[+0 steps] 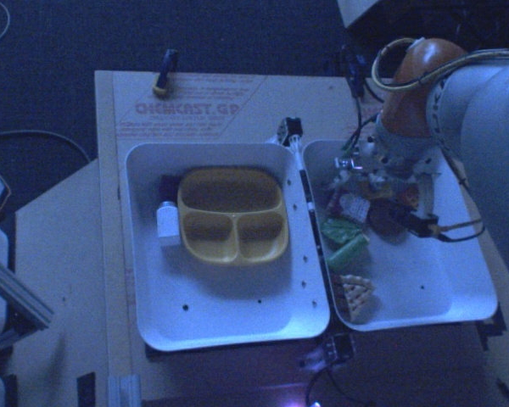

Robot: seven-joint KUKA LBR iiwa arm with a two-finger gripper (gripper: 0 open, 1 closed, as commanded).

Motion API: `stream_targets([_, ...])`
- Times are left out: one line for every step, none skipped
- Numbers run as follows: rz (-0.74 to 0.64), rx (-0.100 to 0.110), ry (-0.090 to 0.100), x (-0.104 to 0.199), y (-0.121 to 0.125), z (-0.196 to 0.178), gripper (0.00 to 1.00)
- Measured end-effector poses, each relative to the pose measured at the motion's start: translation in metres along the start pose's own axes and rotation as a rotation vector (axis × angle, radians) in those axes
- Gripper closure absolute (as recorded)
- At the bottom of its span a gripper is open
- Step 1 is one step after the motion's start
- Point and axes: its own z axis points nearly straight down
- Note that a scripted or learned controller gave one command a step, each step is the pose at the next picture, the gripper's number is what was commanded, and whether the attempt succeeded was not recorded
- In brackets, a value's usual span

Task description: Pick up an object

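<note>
Candidate targets sit in the right bin (458, 287), bunched at its left and back: a green piece (346, 249), a red-labelled item (355, 205), a dark round thing (385, 219), and a waffle-like piece (355, 293) near the front. My gripper (375, 170) is down over the back of that pile; I can't tell its jaw state from here. Nothing visibly lifted, so I judge the pick not done. Left bin (153, 312) holds a yellow tray (232, 214) and a small white bottle (168, 222).
</note>
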Motion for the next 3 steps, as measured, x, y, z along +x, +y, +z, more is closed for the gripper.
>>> stream_targets([0.001,-0.004,-0.001,0.000,0.001,-0.012,1.00])
stream_targets([0.000,-0.010,-0.003,0.000,0.012,-0.068,1.00])
stream_targets([0.000,-0.013,-0.004,-0.002,0.018,-0.133,1.00])
